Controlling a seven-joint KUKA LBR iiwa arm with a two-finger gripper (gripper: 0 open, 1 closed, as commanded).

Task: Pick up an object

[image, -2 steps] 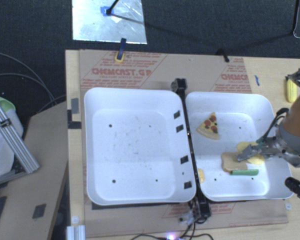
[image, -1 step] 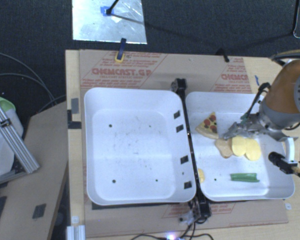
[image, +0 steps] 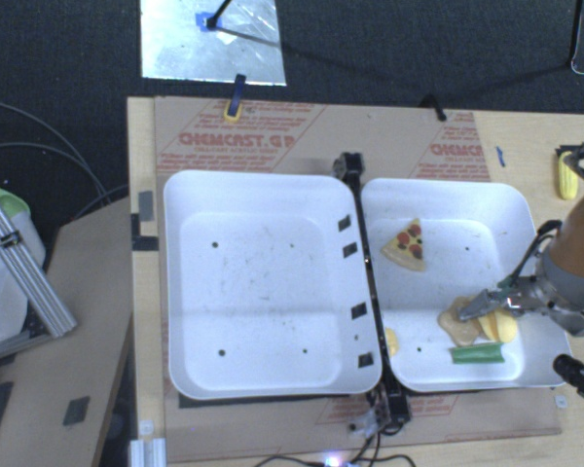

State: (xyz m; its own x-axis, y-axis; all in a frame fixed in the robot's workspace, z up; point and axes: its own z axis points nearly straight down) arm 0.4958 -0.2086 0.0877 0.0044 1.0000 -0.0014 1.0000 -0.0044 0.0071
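Note:
My gripper (image: 485, 305) reaches in from the right and hangs low in the right bin (image: 448, 202), just over a small heap of toy food. Under its tip lies a tan bread-like piece (image: 457, 326), with a yellow piece (image: 500, 329) touching it on the right. A green bar (image: 477, 354) lies just in front of both. Farther back in the same bin sits a pizza slice (image: 406, 244) with red toppings. A small yellow item (image: 391, 341) rests against the bin's left wall.
The left bin (image: 263, 280) lies beside the right one, with a black divider (image: 360, 270) between them. A yellow object (image: 566, 176) lies on the bench at the far right. Cardboard covers the bench behind the bins.

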